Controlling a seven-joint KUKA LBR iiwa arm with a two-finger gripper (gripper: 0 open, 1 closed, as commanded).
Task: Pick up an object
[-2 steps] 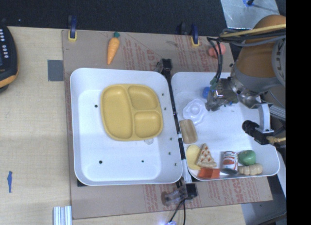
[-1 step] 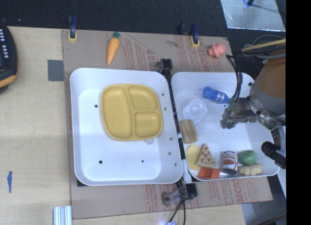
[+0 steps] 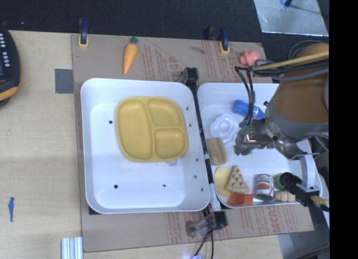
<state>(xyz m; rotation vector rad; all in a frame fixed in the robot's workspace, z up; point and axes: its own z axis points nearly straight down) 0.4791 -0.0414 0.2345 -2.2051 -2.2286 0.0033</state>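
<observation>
My gripper (image 3: 246,143) hangs low over the middle of the right bin (image 3: 224,91). It is just right of a clear plastic cup (image 3: 224,126) and below a blue object (image 3: 242,107). A tan block (image 3: 216,150) lies to its left by the bin wall. Nearer the front lie a pizza slice (image 3: 237,180) on a yellow piece (image 3: 222,178), a red block (image 3: 240,199) and a small can (image 3: 264,184). I see nothing held in the gripper.
The left bin (image 3: 98,140) holds a yellow divided plate (image 3: 151,128). An orange toy carrot (image 3: 130,56) and a pink object (image 3: 250,57) lie on the mat behind the bins. The arm's bulk covers the right bin's right side.
</observation>
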